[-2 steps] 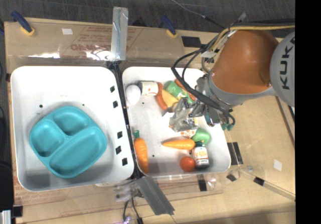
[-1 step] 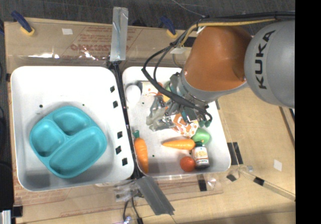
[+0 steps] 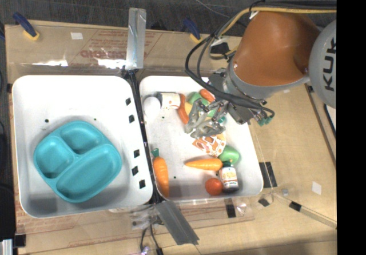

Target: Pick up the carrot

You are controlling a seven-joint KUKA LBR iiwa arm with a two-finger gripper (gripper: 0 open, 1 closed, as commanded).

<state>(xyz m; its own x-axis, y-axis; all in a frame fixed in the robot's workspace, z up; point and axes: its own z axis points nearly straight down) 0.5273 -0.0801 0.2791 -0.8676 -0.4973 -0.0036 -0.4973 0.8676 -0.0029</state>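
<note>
Camera view, looking down at a slant on the bench: I record the state of the job as not yet accomplished. My gripper [image 3: 205,124] hangs over the middle of the right-hand shallow white plastic bin [image 3: 171,182], above a cluster of toy food, and nothing is lifted. Whether my jaws are released or clenched I cannot tell; the wrist and cabling mask the gap, and I see no item between them.

Item of interest: the orange tapered toy carrot [image 3: 203,163] lies flat on the bin floor, nearer the bin's front edge than its back edge and somewhat toward its right wall. Its long axis runs roughly parallel to the front edge, the pointed tip toward the bin's left wall and the thick end toward the right wall, where it meets a green rounded toy piece [image 3: 230,155]. A small dark bottle with an orange label [image 3: 229,176] and a red round toy tomato [image 3: 213,186] sit just beside it on the front side.

A second orange elongated toy [image 3: 161,175] lies along the left wall near the front-left corner, long axis running front to back; I judge it may be another carrot-like piece and cannot settle which.

The teal divided plastic plate [image 3: 77,159] occupies the left-hand white bin [image 3: 28,88] and is not involved.

Outstanding, in my judgement: travel toward the front edge, descent, closure across the carrot's short axis, lift.
</note>
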